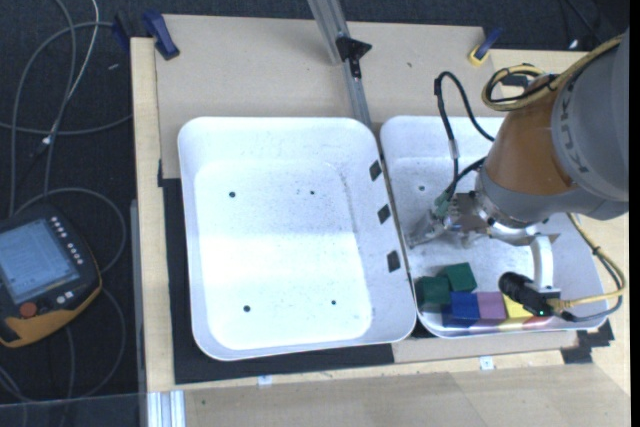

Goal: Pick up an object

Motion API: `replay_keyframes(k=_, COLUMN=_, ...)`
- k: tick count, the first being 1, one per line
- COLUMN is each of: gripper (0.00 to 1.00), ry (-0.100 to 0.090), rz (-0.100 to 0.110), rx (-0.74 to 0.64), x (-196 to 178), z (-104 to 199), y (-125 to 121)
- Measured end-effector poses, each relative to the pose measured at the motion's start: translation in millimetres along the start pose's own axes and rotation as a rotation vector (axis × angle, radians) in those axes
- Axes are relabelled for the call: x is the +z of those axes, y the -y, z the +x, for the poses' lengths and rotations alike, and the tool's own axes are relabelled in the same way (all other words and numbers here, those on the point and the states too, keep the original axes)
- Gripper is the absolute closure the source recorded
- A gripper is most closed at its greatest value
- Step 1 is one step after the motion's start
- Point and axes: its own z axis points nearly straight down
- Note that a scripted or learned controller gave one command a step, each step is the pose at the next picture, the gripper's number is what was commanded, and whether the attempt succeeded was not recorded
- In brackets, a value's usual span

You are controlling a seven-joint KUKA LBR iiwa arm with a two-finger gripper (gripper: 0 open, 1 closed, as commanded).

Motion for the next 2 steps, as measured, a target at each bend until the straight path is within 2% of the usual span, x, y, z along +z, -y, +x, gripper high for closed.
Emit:
replay_keyframes(k=1, gripper=0.00, ry=0.005, rz=0.004, rx=0.010, x=-47, z=66, y=1)
replay_keyframes(k=2, gripper=0.00, ry=0.009, rz=-0.009, rx=0.011, x=-104, z=1, y=-1)
